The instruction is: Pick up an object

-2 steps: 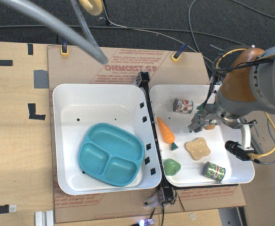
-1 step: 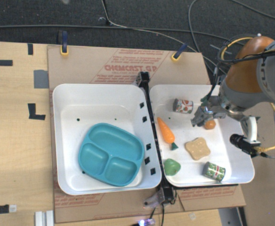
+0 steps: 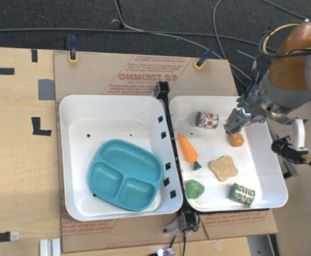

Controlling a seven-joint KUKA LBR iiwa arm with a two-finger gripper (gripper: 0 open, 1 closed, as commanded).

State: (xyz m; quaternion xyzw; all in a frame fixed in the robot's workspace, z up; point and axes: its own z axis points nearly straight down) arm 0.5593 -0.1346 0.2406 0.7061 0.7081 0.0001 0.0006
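We judge step: approach. Gripper (image 3: 234,126) just above orange ball (image 3: 236,139), near can (image 3: 206,120); grip state unreadable. Next: descend, clamp ball.

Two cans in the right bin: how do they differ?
The far can has a grey body with a red patch; the near can is green with a white band. The far can lies near the bin's back, close to the gripper; the near can lies at the front right corner, well away from it. The far can lies roughly crosswise in the view; the near can lies slanted. Both lie on their sides and look similar in size.
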